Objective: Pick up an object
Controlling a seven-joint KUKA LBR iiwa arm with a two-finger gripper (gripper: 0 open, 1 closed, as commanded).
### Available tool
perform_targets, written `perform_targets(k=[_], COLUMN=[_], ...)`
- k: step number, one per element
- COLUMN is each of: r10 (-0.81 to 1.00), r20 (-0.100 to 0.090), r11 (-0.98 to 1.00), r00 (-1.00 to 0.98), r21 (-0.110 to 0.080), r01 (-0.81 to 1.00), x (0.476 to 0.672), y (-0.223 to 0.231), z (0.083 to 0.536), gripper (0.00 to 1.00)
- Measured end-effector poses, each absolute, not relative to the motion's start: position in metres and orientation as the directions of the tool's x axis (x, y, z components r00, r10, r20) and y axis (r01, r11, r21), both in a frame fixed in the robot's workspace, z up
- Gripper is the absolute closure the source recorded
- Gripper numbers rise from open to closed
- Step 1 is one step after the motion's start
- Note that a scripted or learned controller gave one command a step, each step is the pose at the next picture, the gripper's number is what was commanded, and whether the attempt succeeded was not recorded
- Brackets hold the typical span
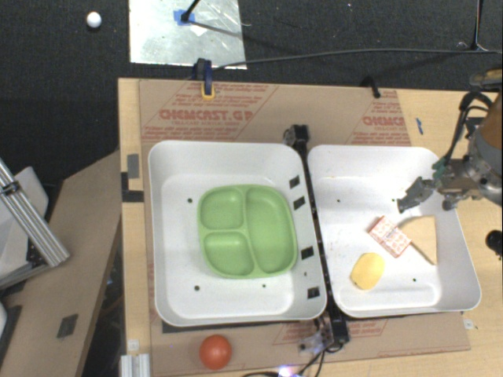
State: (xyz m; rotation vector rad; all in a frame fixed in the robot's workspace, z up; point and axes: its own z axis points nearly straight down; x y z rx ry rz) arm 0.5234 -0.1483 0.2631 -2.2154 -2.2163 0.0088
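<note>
The checked packet (390, 236) lies against the tan wedge (423, 238), so the claw (412, 197), whose opening cannot be told, may push both aside.

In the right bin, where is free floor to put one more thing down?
The right bin's far-left floor is bare, from its back wall toward the red-patterned packet. The near-right part is crowded: packet, tan wedge and yellow lump lie close together, with the claw above them.

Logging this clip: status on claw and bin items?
Claw above right bin, nothing between fingers. Yellow object, patterned packet, tan wedge lying there. Nothing blocking.
</note>
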Motion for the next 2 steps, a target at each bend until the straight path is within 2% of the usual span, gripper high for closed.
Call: perform_targets(k=[1, 2], r10=[1.0, 1.0], r20=[0.0, 0.001], r11=[0.003, 0.002], r00=[-0.003, -0.002], r21=[0.002, -0.003], r01=[1.0, 1.0], x=[0.526, 0.531], y=[-0.148, -0.149], z=[0.269, 0.208], gripper=[0.0, 0.0])
